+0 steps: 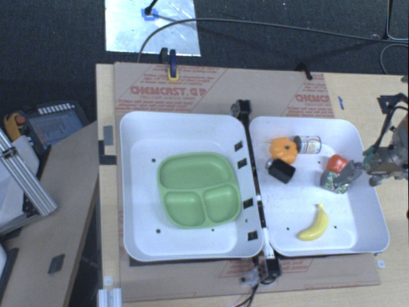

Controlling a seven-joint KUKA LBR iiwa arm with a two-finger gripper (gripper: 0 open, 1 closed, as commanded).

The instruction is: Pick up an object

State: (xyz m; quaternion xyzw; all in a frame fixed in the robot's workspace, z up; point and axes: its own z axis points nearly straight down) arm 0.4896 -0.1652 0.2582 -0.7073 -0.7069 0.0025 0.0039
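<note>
Over at the right side of the right bin (367,235), a gripper (353,173) low down and right up against a red and green thing (335,171); cannot tell if open or shut, or if holding anything. Further in, an orange (283,148) touching a small jar (309,144), a black block (281,170) just below, and a banana (314,224) near the front. In the left bin (137,171), a green plate (195,189) with three parts.

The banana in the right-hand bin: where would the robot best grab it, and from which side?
Probably across the middle of the banana, coming straight down from above. It lies flat on the right bin's floor, apart from the other items, and its curved body is narrow enough there for two fingers to close across its width.
</note>
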